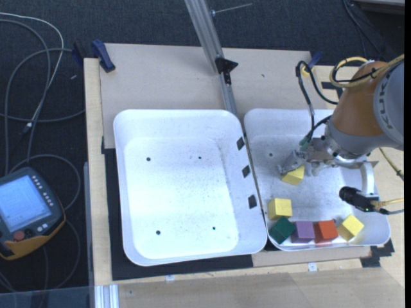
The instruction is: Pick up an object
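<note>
A yellow block (pixel 293 175) is seen tilted in the middle of the right bin (pixel 257 133), just below the gripper (pixel 297 163). The block's upper edge lies right at the fingertips, yet it cannot be told from this slanted view whether the block is actually pinched between them or merely touched, nor how wide the tool stands. The gripper is carried by the grey arm (pixel 366 117), which enters over the bin's right edge with its orange band above the wrist. Five more blocks are recorded along the near edge of the same bin: a second yellow block (pixel 280 208) a little inward from the near-left corner, then a row against the near wall made up of a green block (pixel 281 230), a purple block (pixel 304 230), a red block (pixel 325 231) and a third yellow block (pixel 352 226) toward the near-right corner. Green, purple and red are touching side by side; the third yellow sits just beside the red. The left bin (pixel 128 133) lies alongside, its wall meeting the right bin's wall. Both bins rest on a tan bench (pixel 160 76). A metal pole (pixel 205 24) is seen slanting down from the far edge to the gap between the bins. A handheld pendant (pixel 26 213) with a screen lies on the dark floor off the bench's left edge.
</note>
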Robot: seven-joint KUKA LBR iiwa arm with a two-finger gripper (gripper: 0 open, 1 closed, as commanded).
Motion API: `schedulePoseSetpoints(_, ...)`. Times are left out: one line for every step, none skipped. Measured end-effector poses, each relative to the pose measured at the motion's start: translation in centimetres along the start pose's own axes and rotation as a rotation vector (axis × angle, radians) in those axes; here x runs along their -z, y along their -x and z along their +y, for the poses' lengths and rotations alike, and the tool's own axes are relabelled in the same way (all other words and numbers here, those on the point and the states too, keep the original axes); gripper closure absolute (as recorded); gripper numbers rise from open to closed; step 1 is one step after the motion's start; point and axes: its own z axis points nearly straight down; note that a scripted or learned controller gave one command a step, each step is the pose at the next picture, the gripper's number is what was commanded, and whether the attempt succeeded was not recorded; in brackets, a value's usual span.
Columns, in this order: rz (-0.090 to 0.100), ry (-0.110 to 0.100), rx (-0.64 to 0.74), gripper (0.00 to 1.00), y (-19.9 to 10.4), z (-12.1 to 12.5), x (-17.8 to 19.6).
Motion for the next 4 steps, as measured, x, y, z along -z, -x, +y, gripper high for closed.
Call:
schedulePoseSetpoints(0.0, 0.005, 0.001, 1.0, -0.1, 0.2, 1.1)
schedulePoseSetpoints(0.0, 0.017, 0.011, 1.0, -8.3, 7.9, 10.6)
schedulePoseSetpoints(-0.002, 0.012, 0.003, 1.0, -8.1, 8.2, 16.2)
schedulePoseSetpoints(0.003, -0.004, 0.009, 1.0, -17.7, 6.8, 10.4)
